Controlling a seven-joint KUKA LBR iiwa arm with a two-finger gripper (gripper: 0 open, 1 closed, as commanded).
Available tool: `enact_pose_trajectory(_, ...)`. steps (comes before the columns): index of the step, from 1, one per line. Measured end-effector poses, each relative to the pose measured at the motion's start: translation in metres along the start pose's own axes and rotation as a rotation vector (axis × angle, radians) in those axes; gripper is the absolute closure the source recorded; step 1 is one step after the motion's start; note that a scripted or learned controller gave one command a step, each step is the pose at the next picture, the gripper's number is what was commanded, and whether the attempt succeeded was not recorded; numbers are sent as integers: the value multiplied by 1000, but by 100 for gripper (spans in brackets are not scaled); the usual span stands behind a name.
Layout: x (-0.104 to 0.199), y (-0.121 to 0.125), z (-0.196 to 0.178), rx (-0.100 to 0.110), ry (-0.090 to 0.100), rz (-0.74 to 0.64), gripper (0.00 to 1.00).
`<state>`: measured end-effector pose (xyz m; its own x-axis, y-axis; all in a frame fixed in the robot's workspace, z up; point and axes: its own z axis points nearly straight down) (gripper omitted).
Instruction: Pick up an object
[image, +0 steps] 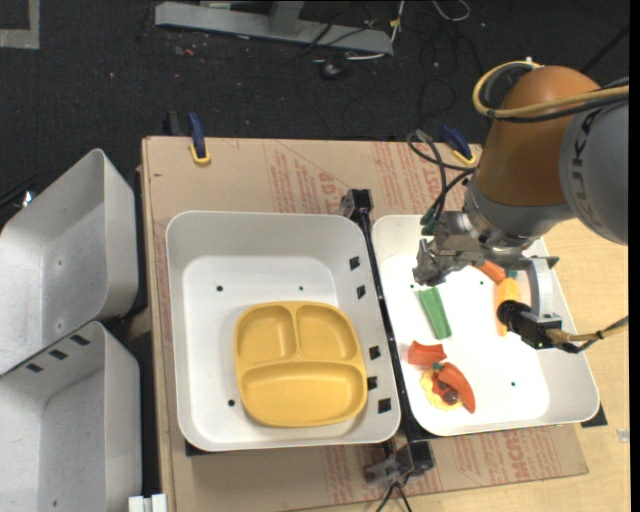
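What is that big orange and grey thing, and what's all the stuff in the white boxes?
That is a robot arm. A computer program moves it, and its job is to pick something up. The camera hangs above the bench and looks down, and the arm reaches in from the right.

At the arm's end is its tool, a grabber with two fingers. It hangs low over the right bin, just above a green stick. I can't tell if it holds anything.

That bin also has small toy pieces: a red piece, a red and yellow clump, and an orange piece.

The left bin holds a yellow tray with three sections.
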<state>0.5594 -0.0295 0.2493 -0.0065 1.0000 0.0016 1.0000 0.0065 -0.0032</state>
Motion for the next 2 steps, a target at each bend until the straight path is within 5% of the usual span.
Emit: enact_pose_trajectory(2,108,-32,2,0,0,-2,100)
